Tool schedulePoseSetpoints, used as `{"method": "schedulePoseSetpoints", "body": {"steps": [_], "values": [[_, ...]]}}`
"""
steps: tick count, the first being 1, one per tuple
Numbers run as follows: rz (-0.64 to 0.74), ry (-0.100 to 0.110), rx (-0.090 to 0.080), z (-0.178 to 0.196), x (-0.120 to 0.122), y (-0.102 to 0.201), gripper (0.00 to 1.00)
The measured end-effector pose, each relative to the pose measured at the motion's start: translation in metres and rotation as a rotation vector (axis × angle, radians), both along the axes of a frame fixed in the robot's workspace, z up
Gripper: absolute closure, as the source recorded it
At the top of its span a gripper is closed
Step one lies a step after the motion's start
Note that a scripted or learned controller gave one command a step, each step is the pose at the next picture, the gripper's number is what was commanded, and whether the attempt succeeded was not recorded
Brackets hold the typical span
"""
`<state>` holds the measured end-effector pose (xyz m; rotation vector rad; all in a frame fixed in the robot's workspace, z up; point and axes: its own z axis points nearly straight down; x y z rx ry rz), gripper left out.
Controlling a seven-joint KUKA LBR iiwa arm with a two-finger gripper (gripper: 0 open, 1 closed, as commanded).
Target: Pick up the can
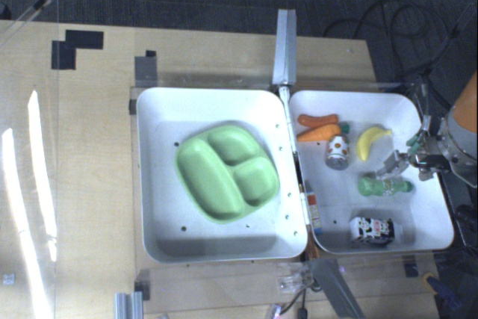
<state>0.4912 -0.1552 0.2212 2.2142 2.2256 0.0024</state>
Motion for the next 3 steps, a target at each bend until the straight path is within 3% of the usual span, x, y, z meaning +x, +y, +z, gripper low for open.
{"method": "schedulePoseSetpoints", "body": {"steps": [1, 2, 3], "values": [[0.317, -0.005, -0.002, 0.034, 0.009, 0.062, 0.00], [0.359, 0.000, 0.000, -0.037, 0.060, 0.103, 0.00], [0.497, -0.009, -0.004, -0.132, 0.063, 0.044, 0.00]]}}
